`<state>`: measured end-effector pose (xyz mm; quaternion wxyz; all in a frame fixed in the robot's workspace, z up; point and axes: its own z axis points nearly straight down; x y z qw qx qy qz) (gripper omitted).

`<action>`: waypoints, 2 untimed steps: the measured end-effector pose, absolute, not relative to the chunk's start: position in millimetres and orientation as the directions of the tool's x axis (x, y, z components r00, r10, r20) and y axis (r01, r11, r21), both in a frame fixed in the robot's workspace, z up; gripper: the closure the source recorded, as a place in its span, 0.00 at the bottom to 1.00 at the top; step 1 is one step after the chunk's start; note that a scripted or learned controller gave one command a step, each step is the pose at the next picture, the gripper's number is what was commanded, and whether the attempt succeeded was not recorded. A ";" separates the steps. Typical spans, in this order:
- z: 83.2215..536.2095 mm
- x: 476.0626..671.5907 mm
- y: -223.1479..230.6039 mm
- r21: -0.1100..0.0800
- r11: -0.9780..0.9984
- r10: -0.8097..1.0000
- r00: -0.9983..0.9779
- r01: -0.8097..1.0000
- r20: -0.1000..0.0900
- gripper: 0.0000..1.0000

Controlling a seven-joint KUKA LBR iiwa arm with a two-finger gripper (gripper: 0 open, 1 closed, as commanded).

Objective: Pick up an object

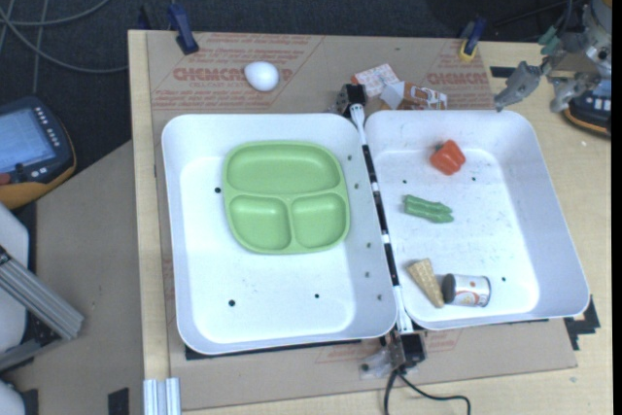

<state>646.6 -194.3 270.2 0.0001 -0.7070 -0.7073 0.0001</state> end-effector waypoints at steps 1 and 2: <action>84.8 635.4 -168.2 0.001 0.001 1.000 -0.001 1.000 0.000 0.00; 85.1 667.1 -139.5 0.002 0.002 1.000 -0.002 1.000 0.000 0.00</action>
